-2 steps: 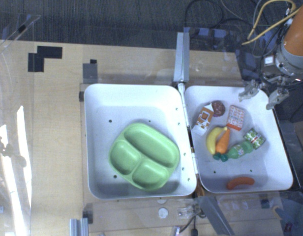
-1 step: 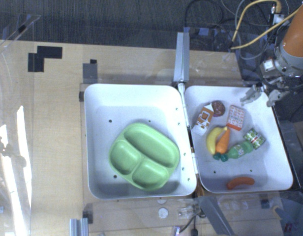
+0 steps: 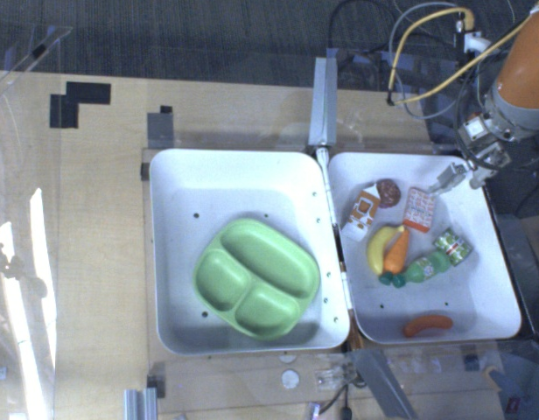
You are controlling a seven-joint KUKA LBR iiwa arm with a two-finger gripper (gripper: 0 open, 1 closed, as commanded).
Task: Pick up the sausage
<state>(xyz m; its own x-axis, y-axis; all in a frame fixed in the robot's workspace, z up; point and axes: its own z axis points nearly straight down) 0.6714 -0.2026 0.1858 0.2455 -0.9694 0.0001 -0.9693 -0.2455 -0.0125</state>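
Observation:
The sausage (image 3: 427,325) is a short reddish-brown link lying flat near the front wall of the right bin (image 3: 497,309), apart from the other items. My gripper (image 3: 462,178) hangs over the far right corner of that bin, well behind the sausage. Its fingers (image 3: 447,178) stand apart, open, with nothing between them. The grey arm with its orange band (image 3: 525,73) comes in from the upper right.
Between gripper and sausage lie a red-white box (image 3: 418,208), a green can (image 3: 451,246), a green bottle (image 3: 423,268), a carrot (image 3: 396,250), a banana (image 3: 379,248), an orange carton (image 3: 364,213) and a brown disc (image 3: 388,191). The left bin (image 3: 173,191) holds a green divided plate (image 3: 256,276).

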